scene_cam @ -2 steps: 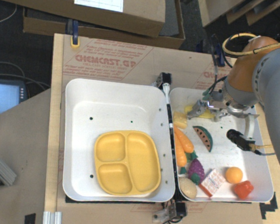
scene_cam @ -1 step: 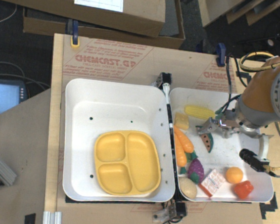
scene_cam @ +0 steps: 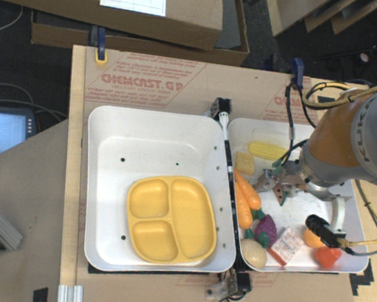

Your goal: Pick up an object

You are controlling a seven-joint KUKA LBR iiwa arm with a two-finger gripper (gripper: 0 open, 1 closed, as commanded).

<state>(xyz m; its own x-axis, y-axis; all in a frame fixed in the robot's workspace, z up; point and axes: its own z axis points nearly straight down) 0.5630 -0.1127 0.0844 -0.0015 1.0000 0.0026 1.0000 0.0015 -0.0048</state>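
Reaching in from the right, my arm [scene_cam: 350, 140] hangs over the right bin [scene_cam: 357, 268], its gripper [scene_cam: 280, 183] low above the white floor beside the carrots [scene_cam: 247, 199]. How it is set I cannot tell from here; nothing visibly sits in it. Corn [scene_cam: 266, 150], a purple toy [scene_cam: 265, 229], a small red-and-white packet [scene_cam: 288, 245] and a tomato [scene_cam: 327, 257] lie around it. The left bin [scene_cam: 109, 145] carries a yellow divided tray [scene_cam: 170, 217]. On the board behind I read "CHEMCAST GP" [scene_cam: 142, 82].

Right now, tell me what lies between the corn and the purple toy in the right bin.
In the camera view, two orange carrots lie between the corn and the purple toy, with a pale yellow piece just above them.
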